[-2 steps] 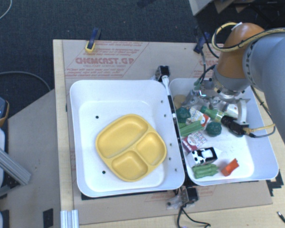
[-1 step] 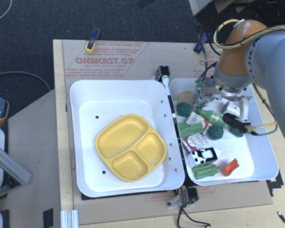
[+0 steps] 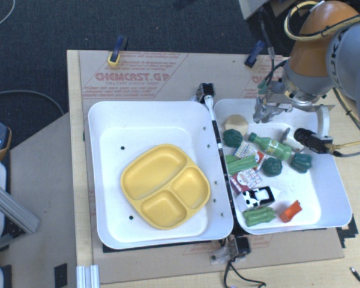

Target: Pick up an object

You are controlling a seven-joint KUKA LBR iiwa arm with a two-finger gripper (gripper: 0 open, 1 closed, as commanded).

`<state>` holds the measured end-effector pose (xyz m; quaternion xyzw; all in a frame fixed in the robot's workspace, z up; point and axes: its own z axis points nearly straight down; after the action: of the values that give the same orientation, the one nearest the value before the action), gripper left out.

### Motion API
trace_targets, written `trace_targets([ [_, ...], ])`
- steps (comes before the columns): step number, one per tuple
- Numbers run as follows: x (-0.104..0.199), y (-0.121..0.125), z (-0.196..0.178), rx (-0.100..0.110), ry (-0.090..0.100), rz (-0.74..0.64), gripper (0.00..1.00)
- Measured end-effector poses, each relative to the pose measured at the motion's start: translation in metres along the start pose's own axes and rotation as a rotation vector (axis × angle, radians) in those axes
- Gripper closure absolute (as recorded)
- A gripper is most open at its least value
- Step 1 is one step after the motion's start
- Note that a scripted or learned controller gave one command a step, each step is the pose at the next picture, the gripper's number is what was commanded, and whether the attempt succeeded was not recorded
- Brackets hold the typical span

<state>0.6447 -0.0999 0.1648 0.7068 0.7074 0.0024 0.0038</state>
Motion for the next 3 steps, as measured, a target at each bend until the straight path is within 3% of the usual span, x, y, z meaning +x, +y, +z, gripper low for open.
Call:
trace_targets([
  [1, 0.0, 0.002, -0.054, 0.001, 0.0, 0.0, 1.0],
  [3, 0.098, -0.039, -0.054, 0.012, 0.005, -0.005, 1.0],
])
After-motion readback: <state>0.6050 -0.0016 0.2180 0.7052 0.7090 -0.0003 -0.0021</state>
